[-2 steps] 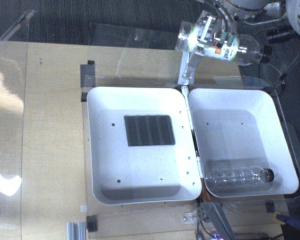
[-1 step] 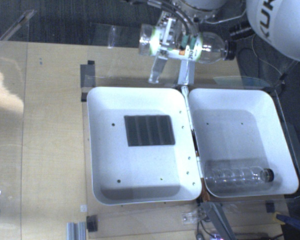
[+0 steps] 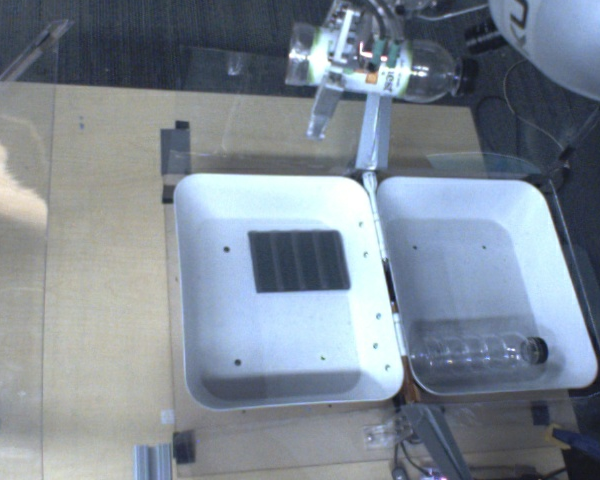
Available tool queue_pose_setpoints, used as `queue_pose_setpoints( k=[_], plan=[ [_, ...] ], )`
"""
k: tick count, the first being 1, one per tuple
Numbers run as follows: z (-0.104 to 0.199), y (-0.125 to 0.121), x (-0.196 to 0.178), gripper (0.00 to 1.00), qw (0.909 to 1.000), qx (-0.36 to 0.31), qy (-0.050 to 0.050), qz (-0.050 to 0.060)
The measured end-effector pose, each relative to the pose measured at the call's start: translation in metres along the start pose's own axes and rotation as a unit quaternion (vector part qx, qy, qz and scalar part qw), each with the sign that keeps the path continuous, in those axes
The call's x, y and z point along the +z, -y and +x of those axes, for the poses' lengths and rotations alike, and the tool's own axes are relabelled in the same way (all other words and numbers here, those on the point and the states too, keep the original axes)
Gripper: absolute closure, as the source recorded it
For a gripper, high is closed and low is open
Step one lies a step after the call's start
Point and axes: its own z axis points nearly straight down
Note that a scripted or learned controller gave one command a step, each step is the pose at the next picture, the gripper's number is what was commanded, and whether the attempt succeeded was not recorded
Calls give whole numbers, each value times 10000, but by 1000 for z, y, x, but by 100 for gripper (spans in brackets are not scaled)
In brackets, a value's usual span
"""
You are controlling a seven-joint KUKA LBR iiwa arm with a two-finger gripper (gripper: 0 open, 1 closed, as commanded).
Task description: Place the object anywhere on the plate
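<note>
Nearly done: two-finger gripper (image 3: 355, 53) clamps clear plastic bottle (image 3: 380, 68) high above bins; dark ridged rectangular plate (image 3: 298, 261) in left white bin (image 3: 200, 368) awaits it.

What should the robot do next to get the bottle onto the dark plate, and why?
Probably swing toward the right bin and come down over the clear bottle. The gripper hangs high above the back edge of the bins, while the bottle lies untouched, far from the dark plate in the left bin.
</note>
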Motion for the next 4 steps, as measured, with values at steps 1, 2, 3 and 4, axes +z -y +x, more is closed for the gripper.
queue_pose_setpoints(
  k=[1,2,3,4],
  plan=[
    [8,10,0,0,9990,449,-11,7],
    [0,5,-1,0,9992,411,6,0],
    [1,-7,-1,0,9982,600,3,-2],
    [5,-18,-1,0,9999,-115,7,-1]
  ],
)
